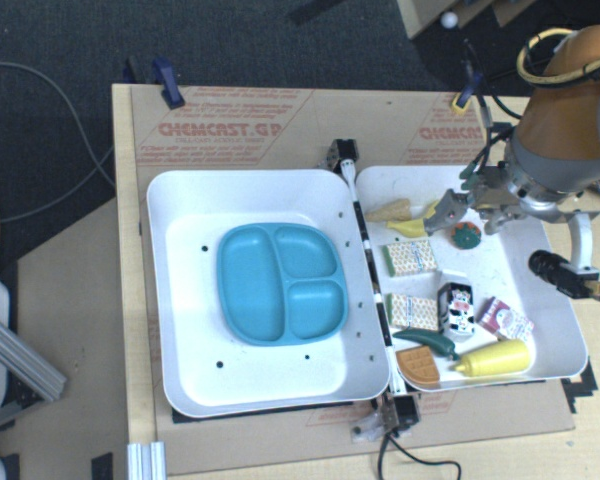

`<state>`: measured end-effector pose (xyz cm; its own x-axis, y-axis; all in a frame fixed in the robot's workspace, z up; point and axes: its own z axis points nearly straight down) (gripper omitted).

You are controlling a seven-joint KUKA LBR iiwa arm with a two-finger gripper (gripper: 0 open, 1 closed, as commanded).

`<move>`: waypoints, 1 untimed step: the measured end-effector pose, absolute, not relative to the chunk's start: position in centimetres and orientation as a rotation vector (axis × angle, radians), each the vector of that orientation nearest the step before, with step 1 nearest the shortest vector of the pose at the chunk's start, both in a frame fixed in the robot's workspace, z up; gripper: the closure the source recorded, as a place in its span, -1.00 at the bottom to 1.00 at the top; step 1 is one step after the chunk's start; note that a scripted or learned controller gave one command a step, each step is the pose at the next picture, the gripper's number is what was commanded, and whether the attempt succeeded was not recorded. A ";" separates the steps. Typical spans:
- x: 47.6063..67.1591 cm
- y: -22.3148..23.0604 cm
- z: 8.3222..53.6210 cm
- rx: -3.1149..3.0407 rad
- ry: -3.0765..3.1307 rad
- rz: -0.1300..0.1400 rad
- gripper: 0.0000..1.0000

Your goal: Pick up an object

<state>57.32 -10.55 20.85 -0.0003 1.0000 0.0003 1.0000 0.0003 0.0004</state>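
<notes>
We hover our gripper (467, 216) above the right bin (570, 343), seemingly aiming for the small teal-and-orange toy (466, 235); we cannot tell its jaw state.

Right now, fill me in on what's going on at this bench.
A grey arm reaches in from the right over the right bin, its tool low near a small teal and orange item at the bin's far end. Nothing is visibly held. That bin holds small items, among them a yellow bottle, a banana and two patterned packets. The left bin holds a blue divided plate.
</notes>
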 end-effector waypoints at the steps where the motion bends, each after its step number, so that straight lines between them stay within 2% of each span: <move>1: 54.4 -16.4 11.8 2.227 2.220 -0.006 -1.00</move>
<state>54.39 -16.41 11.82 0.0030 1.0000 -0.0006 1.0000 -0.0030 -0.0051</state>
